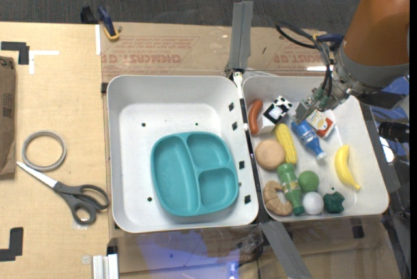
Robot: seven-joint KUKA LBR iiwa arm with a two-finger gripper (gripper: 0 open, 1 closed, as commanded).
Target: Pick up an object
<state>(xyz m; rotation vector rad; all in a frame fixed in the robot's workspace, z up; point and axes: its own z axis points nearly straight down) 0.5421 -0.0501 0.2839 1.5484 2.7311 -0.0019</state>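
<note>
The right bin [371, 141] holds several toy foods: a red sausage [255, 116], a black-and-white cube [280, 108], a corn cob [285, 143], a blue bottle [308, 138], a red-and-white carton [324, 125], a banana [345, 167], a tan bun [270, 154], a green ball [309, 180], a white ball [313, 203] and a croissant [278, 199]. My gripper [310, 107] hangs low at the bin's back, right over the upper end of the blue bottle and beside the carton. The orange-banded arm [381, 17] hides the bin's back right corner.
A teal divided plate [194, 173] lies in the left bin [130, 115]. On the bench to the left are scissors [71, 194] and a tape roll [43, 149]. A grey post [241, 36] stands behind the seam between the bins.
</note>
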